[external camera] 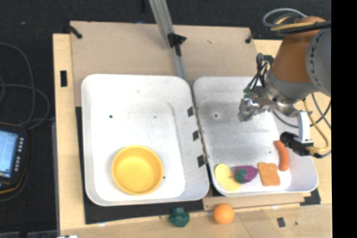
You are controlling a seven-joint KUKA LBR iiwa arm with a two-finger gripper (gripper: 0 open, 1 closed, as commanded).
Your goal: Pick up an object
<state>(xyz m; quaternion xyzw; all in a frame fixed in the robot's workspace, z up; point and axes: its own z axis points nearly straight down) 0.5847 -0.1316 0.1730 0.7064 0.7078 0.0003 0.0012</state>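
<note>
Orange carrot (283,155), orange block (269,174), purple piece (244,174) along right bin's near edge

- The grey arm (312,67) with its orange band reaches in from the right side of the view, its wrist bent downward and leftward.
- The gripper (246,111) points down at the arm's left end, its metal parts blurred.

Glossy yellow plastic bowl (137,169), speckled matt white bins (139,97).
</note>
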